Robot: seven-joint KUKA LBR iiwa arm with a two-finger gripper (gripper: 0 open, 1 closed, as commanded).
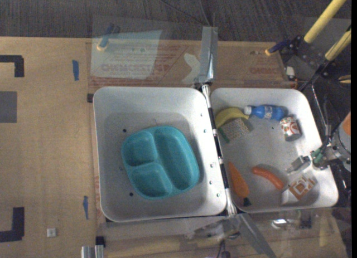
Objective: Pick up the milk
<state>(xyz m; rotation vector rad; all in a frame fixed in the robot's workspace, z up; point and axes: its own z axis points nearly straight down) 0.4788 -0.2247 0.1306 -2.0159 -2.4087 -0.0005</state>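
Table (44,156): brown board top, black and blue tape marks at its left side.

Left bin (111,112): white, shallow, holds one teal tray (160,162) with three compartments, lying slightly askew near the bin's middle.

Right bin (268,195): white, joined to the left bin along a metal seam, holds the small goods.

Banana (228,116): yellow, far left corner of the right bin, touching a speckled pad (235,130) just below it.

Bottle (266,112): blue, white cap, on its side along the far wall, just right of the banana.

Carrot (239,180): orange, near left wall.

Sausage (268,176): orange-red, right of the carrot, apart from it.

Milk (290,128): small white and orange carton, far right part of the bin, below the bottle's end.

Box (302,186): small, orange and white, near right corner.

Tool (304,163): at the right wall, between milk and box, touching neither; holds nothing I can see; finger spacing cannot be told.
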